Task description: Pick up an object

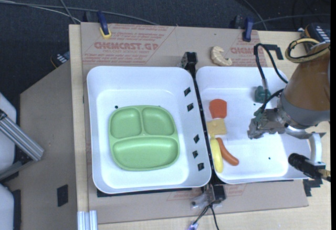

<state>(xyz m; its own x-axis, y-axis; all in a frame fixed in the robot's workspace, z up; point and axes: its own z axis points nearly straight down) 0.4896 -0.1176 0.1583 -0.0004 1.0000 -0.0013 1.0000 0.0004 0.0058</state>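
In the right bin (247, 79), along its left wall, lie an orange-red block (218, 107), a pale yellow block (217, 127), a yellow banana-like piece (216, 156) and an orange-red sausage-like piece (227, 152). My gripper (259, 128) hangs over the middle of the right bin, to the right of these objects and apart from them. Nothing shows between its fingers. The arm's grey and orange body (310, 92) covers the bin's right part.
The left bin (100, 92) holds a green divided plate (144, 137). A beige curved object (221, 56) lies on the cardboard behind the right bin. Cables run over the arm at the right. Clamps sit at the board's far edge.
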